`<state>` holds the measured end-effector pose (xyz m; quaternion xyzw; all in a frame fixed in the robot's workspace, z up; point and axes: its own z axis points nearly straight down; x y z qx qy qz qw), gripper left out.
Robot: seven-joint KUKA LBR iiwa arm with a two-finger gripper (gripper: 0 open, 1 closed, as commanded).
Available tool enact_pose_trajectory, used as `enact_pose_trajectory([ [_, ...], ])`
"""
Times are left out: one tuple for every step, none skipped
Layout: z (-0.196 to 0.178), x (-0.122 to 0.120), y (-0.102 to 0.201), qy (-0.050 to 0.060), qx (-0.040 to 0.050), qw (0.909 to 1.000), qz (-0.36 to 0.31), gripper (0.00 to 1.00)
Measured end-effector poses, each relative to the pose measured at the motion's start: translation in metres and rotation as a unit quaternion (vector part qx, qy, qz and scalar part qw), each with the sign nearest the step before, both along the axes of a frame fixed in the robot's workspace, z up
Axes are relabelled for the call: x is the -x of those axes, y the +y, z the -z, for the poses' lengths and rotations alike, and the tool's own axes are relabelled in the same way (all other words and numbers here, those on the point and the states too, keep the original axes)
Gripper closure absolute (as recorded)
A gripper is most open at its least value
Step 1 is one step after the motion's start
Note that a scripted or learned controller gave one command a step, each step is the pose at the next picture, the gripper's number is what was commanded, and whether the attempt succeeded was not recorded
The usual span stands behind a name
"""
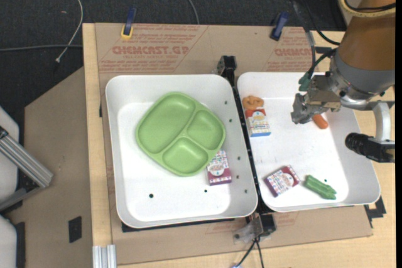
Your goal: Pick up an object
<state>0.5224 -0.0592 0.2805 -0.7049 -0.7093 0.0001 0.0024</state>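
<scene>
The hand [306, 111] hangs low over the back of the right bin [352, 198], and peeking out beside it is a small orange piece [321, 123], carrot-like, lying on the bin floor. Whether the hand is closed, released or gripping anything, I cannot tell from up here; its own body hides that.

That orange piece looks the likely target. I'd judge it light, hard plastic, smooth and rounded, so it may roll or squirt out of a pinch. Best taken across its narrow middle, squarely.

Other options in this bin: a little carton with an orange top [256, 116] near the left wall, a purple snack packet [281, 180] lying flat, and a green pickle-shaped toy [320, 187] near the front. The packet looks thin, awkward to pinch. In the left bin [119, 154], a green divided plate [181, 133] and another small packet [218, 169] touching its edge.
</scene>
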Motion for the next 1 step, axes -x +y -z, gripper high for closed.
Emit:
enact_pose_trajectory([
  [0.0162,0.0119,0.0443,0.000,0.0001,1.0000,0.000,1.00],
])
